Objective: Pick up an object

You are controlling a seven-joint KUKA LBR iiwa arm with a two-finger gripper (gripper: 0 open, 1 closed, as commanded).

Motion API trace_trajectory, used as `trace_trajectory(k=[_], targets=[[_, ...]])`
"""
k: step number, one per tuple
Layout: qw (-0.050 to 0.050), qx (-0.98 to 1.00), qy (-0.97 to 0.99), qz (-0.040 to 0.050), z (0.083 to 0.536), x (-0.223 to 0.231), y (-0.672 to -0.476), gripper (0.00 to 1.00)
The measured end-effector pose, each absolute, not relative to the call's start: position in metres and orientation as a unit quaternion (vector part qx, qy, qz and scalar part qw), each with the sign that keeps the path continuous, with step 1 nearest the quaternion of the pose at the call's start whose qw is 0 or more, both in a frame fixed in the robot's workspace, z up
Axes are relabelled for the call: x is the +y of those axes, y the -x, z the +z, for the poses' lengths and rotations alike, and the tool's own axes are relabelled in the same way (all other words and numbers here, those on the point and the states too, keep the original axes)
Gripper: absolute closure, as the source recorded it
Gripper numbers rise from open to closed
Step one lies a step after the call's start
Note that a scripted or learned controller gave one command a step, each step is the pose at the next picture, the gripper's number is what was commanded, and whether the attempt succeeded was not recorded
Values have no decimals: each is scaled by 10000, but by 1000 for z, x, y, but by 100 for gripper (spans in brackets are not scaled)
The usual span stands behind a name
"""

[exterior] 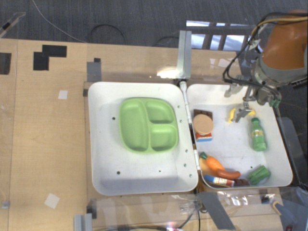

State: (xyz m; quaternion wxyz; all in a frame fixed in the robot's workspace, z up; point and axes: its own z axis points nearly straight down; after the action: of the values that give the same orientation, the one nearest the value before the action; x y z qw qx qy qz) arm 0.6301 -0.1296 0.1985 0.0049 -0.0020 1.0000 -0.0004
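The right bin (226, 143) holds several objects. A small yellow item (236, 115) lies near its back, and my gripper (247, 106) hangs right over it, reaching down from the orange-banded wrist (284, 47). A green bottle (258, 134) lies just right of the gripper. A tan round piece on a brown and blue box (203, 126) sits by the bin's left wall. Along the front lie an orange carrot-like toy (214, 164), a red tube (223, 181) and a green piece (259, 174).
The left bin (106, 177) carries a green divided plate (147, 124). A metal divider (189, 129) runs between the bins, and a metal post (185, 54) stands behind it. Cables hang from the wrist near the right bin's back wall.
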Motion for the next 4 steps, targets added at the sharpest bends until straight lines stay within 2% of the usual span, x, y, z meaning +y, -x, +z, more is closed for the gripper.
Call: trace_trajectory(k=[1, 2, 3, 4], targets=[[86, 9999, 51, -16, 90, -173, -621, 0], [64, 9991, 412, -12, 89, -187, -619, 0], [70, 9905, 1375, -22, 90, -205, -638, 0], [51, 9873, 1586, 7, 88, -134, -626, 0]])
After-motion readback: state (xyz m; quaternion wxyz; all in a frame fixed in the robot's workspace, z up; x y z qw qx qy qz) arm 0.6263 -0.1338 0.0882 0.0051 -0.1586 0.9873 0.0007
